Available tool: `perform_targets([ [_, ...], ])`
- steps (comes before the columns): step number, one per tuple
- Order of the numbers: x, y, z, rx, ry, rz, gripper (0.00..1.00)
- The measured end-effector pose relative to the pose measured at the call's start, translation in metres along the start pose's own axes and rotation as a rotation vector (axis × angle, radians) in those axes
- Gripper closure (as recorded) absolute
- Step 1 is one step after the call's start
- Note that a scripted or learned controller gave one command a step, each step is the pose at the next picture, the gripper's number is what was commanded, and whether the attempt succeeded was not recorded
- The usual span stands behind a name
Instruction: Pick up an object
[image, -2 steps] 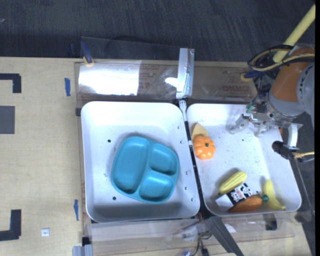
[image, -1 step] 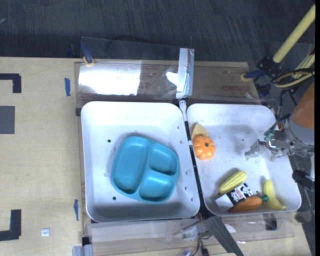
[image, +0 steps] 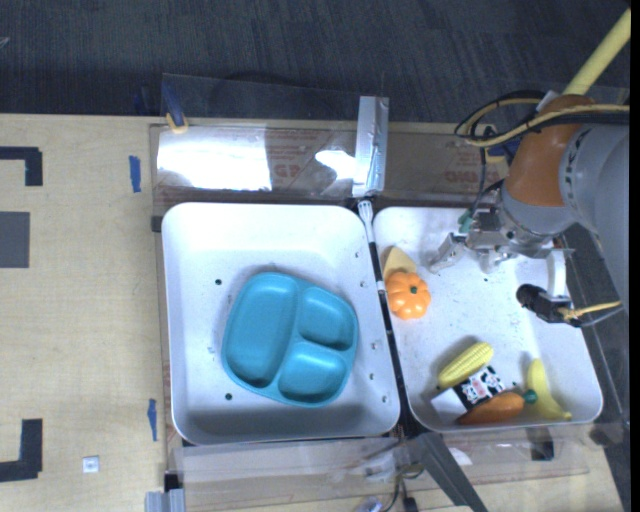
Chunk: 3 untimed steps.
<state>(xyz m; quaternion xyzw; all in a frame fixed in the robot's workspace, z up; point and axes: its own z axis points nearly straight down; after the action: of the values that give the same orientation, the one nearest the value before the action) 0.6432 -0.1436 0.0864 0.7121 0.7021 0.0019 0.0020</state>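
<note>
Two-finger gripper (image: 470, 250) spread wide, holding nothing, over right white bin (image: 590, 390). Small orange plastic pumpkin (image: 408, 296) sits near it.

grey arm (image: 600, 180), orange band (image: 535, 165), black and yellow cables (image: 500, 115).

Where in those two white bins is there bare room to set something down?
Left bin: bare floor rings the blue plate, widest along the top. Right bin: bare middle between pumpkin and corn; crowded bottom corner.
</note>
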Motion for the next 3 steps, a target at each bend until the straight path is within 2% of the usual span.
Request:
perform_targets([
  [1, -0.060, 0.019, -0.001, 0.014, 0.020, 0.012, 0.00],
  [2, -0.055, -0.160, -0.004, 0.002, 0.008, 0.266, 0.00],
  [3, -0.058, -0.159, -0.013, -0.004, -0.001, 0.271, 1.00],
])
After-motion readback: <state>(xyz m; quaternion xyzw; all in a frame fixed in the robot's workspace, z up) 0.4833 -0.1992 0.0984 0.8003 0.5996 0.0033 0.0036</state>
